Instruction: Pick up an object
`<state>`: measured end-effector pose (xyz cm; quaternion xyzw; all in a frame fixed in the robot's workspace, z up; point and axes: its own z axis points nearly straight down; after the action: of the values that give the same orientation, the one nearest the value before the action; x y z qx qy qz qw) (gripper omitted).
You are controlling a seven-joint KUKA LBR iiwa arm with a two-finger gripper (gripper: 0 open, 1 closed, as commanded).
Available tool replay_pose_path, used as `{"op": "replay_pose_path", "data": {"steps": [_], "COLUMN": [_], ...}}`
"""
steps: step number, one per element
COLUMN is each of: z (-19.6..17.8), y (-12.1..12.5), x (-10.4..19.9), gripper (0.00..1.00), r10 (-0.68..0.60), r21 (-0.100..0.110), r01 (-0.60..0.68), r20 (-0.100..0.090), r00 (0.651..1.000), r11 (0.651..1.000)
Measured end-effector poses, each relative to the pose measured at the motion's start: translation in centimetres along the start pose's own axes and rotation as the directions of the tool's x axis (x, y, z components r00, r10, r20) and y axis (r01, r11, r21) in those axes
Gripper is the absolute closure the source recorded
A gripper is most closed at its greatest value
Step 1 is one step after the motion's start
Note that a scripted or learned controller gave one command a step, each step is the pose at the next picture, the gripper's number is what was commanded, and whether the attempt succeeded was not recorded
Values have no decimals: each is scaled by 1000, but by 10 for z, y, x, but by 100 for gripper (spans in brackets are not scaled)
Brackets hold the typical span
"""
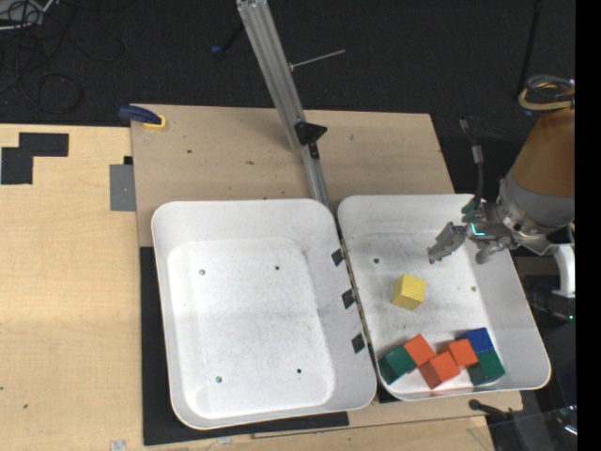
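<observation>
Six blocks lie in the right bin (526, 318), none lifted: the pick is not yet made. The yellow block (408, 291) sits alone near the bin's middle, well apart from the rest and free on all sides; it looks the easiest target. The gripper (462, 244) hangs above the bin's upper right part, fingers spread with nothing between them, up and to the right of the yellow block and not touching it. Left to do: descend, close, lift. The other five, orange (419, 350), green (397, 364), a second orange pair (451, 361), blue (480, 340) and dark green (487, 372), crowd the near right corner, touching one another and close to the wall, which would hinder a clean grasp there. The left bin (178, 224) adjoins. An aluminium rail (278, 73) slants down behind the bins, clear of the gripper.
</observation>
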<state>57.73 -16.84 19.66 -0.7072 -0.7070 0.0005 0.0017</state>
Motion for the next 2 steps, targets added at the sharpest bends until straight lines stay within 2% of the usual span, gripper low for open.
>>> {"op": "replay_pose_path", "data": {"steps": [1,2], "z": [64,106], "y": [-1,1], "x": [-4,-3], "gripper": [0,0], "r10": [0,0], "r21": [5,-6], "r01": [0,0], "r20": [0,3], "r00": [1000,1000], "r11": [1000,1000]}}
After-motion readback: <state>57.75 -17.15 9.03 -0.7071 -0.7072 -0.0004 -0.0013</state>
